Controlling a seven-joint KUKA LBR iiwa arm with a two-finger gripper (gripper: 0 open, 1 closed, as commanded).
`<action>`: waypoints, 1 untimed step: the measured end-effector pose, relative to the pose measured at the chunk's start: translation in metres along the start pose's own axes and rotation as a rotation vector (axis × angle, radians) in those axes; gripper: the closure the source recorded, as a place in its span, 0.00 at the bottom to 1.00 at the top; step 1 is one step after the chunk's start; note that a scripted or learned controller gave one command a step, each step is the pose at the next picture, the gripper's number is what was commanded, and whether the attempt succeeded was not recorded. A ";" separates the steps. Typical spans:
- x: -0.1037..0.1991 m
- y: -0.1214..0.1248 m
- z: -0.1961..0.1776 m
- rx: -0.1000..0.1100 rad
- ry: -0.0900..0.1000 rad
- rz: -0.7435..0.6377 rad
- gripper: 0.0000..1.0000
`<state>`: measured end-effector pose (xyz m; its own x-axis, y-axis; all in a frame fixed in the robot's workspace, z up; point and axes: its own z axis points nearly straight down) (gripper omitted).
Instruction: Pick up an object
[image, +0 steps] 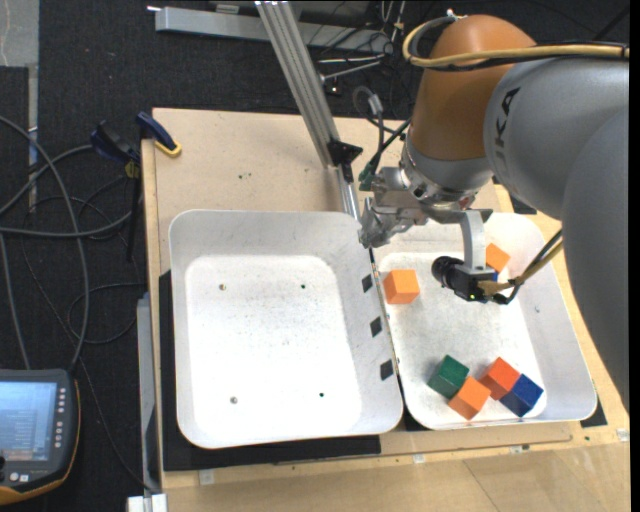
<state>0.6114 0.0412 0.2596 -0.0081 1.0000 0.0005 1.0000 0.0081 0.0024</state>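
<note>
Grey arm over the right bin: approach step, nothing seen gripped

Grey arm link (570, 130) sits closest to the lens, upper right, with the orange band (462, 95) below it leading down to the wrist head (400, 212).

- Jaws: hidden among the wrist metalwork and cabling. Cannot tell whether they are released or clenched. No object is visible between them.
- Just below the wrist head: a lone orange cube (402, 286), flat on the floor of the right bin (565, 330), near the divide between the bins. Nearest candidate.
- Beside it, to the view's right: a black fitting with cable (455, 273) hanging off the wrist. A second orange block (497, 258) is partly hidden behind it.
- Further out, at the bin's near end: a tight cluster of a green cube (449, 376), an orange cube (470, 399), a red-orange cube (502, 376) and a blue cube (522, 395), touching or nearly so.
- Left bin (185, 300) lies alongside, both on the plywood counter (230, 160).

Judgement: the pick is still at the positioning stage and nothing is lifted. The next move calls for centring over the lone cube, descending squarely and closing on opposite faces. That cube stands apart, so it is the easier target. The cluster risks nudging neighbours.
</note>
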 end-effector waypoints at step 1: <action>0.045 0.009 0.014 0.002 0.000 0.001 1.00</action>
